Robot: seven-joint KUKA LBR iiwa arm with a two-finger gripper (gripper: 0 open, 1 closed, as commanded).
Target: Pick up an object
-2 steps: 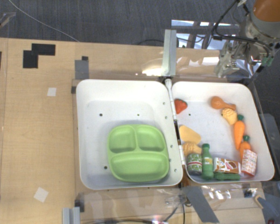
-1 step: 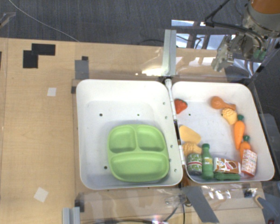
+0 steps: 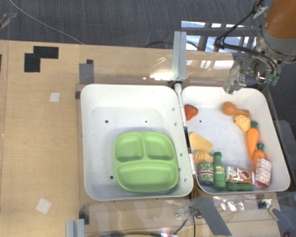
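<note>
Claw (image 3: pixel 235 85): finger state cannot be told; hovers over right bin's (image 3: pixel 281 154) far rim, above chicken drumstick (image 3: pixel 234 109); bare floor mid-bin.

Two white bins: left bin (image 3: pixel 93 132), right bin (image 3: pixel 212 127). Light green divided plate (image 3: pixel 145 162) in the left bin. In the right bin: red strawberry-like piece (image 3: pixel 191 112); tan-orange drumstick (image 3: pixel 234 109); pale yellow piece (image 3: pixel 243 123); orange carrot (image 3: pixel 252 141) with green top; yellow cheese wedge (image 3: pixel 201 142); green bottle (image 3: pixel 218 171); can (image 3: pixel 204 173) with green, white and red label; red-and-white carton (image 3: pixel 263 172); brown-and-red packet (image 3: pixel 239 175). Pale wood-grain bench (image 3: pixel 34 147) with black square patches (image 3: pixel 39 58) and small white squares (image 3: pixel 55 97). Dark grey ribbed floor (image 3: pixel 113 9). Orange band (image 3: pixel 286 11) on grey arm. Grey metal gripper (image 3: pixel 235 83).
</note>
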